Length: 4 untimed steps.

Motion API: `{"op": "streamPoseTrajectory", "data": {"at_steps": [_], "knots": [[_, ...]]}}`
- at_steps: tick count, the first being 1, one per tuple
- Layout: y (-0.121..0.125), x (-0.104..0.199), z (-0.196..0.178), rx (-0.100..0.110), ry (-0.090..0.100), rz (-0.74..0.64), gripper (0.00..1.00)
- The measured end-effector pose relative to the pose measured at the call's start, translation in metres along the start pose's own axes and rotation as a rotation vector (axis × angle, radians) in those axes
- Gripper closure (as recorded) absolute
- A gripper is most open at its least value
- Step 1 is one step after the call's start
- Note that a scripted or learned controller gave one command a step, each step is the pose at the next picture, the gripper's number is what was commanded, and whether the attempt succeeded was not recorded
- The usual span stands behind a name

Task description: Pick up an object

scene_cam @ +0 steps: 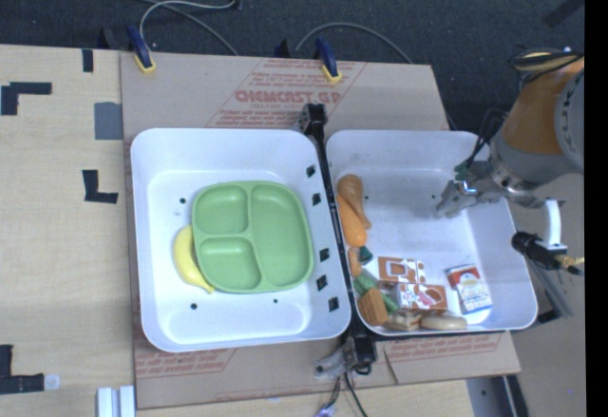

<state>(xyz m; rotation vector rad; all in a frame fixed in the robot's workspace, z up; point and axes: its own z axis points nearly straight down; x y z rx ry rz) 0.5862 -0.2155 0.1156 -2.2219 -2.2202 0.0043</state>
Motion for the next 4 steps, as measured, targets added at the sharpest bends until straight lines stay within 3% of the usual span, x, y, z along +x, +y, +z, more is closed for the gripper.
{"op": "streamPoseTrajectory", "data": {"at_steps": [1,2,3,4], "knots": [[0.000,0.001,-0.009,0.000,0.001,-0.001,1.00],[0.001,0.039,-0.083,-0.004,0.001,-0.003,1.00],[-0.063,0.099,-0.110,-0.002,0.002,-0.003,1.00],[-0.051,0.166,-0.068,0.001,0.003,-0.003,1.00]]}}
